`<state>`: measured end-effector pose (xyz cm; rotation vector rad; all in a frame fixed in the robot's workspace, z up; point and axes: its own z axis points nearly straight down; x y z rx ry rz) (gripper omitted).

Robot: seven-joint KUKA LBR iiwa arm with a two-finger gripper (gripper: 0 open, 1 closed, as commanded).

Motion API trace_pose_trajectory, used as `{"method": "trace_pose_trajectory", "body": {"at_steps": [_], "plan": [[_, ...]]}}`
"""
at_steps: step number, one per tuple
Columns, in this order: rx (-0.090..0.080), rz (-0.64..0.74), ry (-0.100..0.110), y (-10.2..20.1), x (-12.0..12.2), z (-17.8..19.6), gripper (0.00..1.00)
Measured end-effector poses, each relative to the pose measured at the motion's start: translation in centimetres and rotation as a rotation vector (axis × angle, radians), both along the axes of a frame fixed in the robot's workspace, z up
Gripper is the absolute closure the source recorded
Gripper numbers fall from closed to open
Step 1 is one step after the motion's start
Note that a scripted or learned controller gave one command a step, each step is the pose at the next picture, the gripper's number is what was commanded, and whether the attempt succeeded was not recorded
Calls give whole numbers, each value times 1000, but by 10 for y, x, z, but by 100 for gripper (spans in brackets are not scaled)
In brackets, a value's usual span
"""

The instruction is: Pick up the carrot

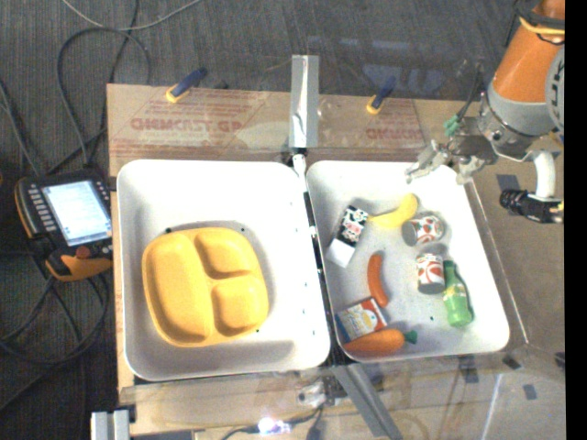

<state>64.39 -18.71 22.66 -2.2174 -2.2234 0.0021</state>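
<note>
- Starting nearest us, we find the carrot [375, 342] lying flat against the front wall of the right bin [486, 246], touching a small carton [359, 319].
- We judge it light, stiff and smooth; taking it across the thick orange middle looks safest, though wall and carton crowd it.
- Farther back lie a sausage [376, 278], cans, a green bottle [457, 302] and a banana [396, 213].
- Farthest, our gripper [438, 161] hovers over the bin's back rim, fingers spread, carrying nothing.
</note>
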Motion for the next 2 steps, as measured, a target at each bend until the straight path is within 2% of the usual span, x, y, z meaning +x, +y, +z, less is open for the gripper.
{"method": "trace_pose_trajectory", "body": {"at_steps": [1, 2], "plan": [[-2, 241, -1, -10, -63, 25, 0], [1, 543, -1, 27, -136, 28, 0]]}}
